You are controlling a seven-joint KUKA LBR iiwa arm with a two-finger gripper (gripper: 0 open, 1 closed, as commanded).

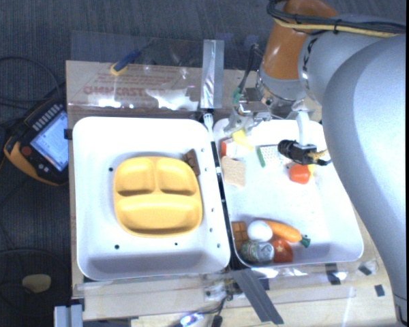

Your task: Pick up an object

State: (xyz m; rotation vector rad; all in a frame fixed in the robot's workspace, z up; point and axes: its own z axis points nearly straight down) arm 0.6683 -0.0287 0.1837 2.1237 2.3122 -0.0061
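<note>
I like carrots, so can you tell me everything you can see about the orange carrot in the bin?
The carrot looks like a plastic toy: smooth and bright orange, with a small green stub at its right end. It lies flat, slanting a little down to the right, in the front of the right bin. Its left end is tucked behind a white egg, and a red toy sits right below it. The gripper is far off, at the back of that bin, not touching the carrot.
</note>
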